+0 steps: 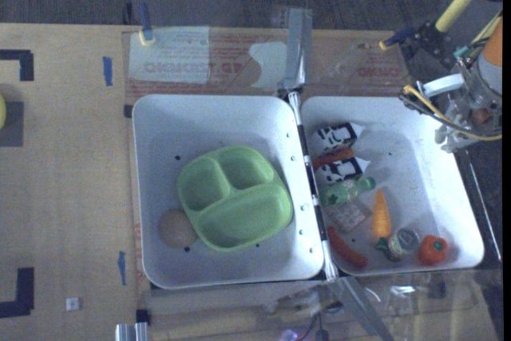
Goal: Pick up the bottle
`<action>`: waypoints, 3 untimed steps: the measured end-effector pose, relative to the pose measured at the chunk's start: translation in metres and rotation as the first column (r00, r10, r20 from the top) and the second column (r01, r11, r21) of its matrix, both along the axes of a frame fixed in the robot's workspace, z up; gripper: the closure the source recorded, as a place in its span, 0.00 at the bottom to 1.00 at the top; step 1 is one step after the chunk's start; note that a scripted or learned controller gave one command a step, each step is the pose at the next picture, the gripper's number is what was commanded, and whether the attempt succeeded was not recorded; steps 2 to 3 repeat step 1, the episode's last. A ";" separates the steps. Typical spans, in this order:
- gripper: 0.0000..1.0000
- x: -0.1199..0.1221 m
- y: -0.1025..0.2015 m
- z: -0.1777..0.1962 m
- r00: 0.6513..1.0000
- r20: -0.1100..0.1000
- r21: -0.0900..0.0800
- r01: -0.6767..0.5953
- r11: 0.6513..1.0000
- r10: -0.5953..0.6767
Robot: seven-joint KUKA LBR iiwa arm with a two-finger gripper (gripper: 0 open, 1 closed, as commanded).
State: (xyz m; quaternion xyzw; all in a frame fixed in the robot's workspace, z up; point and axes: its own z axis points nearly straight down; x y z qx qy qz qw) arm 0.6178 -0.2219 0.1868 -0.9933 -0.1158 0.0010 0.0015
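From the camera above the bench, the bottle, green with a pale label, lies on its side in the right bin, close against that bin's left wall and roughly midway along it. Its long axis runs across the bin, cap end toward the middle, next to an orange carrot. The gripper hangs over the bin's right rim near the far right corner; whether it is released or clenched cannot be told here. The bottle lies left of it and nearer the front, across the bin floor. The left bin carries a green divided plate.
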 end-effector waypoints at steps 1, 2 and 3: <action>1.00 -0.075 0.006 -0.101 0.999 0.004 -0.001 -0.043 0.999 0.043; 1.00 -0.075 0.006 -0.101 0.999 0.004 -0.001 -0.043 0.999 0.043; 1.00 -0.075 0.006 -0.101 0.999 0.004 -0.001 -0.043 0.999 0.043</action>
